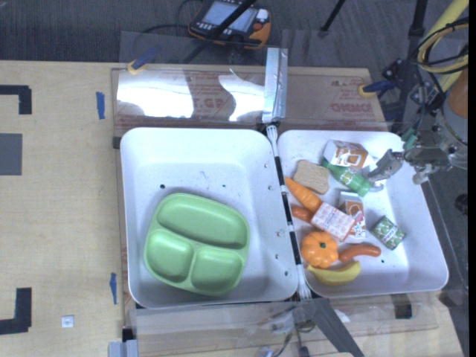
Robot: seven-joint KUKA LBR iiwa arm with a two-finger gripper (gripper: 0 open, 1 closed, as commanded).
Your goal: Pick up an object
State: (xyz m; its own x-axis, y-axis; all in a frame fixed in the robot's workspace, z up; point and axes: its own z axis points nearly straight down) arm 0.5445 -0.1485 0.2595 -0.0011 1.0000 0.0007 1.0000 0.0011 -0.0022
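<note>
Dark carpet and cable-strewn stands are seen behind a pale wooden bench on which two white bins sit side by side. A green divided tray (196, 242) is lying alone in the left bin (141, 155). The right bin (424, 262) is crowded with toy food: a carrot (303, 193), a bread slice (311, 175), a small pumpkin (320, 249), a banana (335, 274), a sausage (359, 251) and several small cartons.

The gripper (387, 163) is placed at the bin's two o'clock edge, with its metal tip lowered just beside a green bottle (349, 177). Whether its fingers are parted or closed cannot be told, and nothing is seen held. The bottle lies at about eight o'clock from the gripper, its long axis running from ten to four o'clock, roughly towards the tip. It is judged the nearest candidate.
</note>
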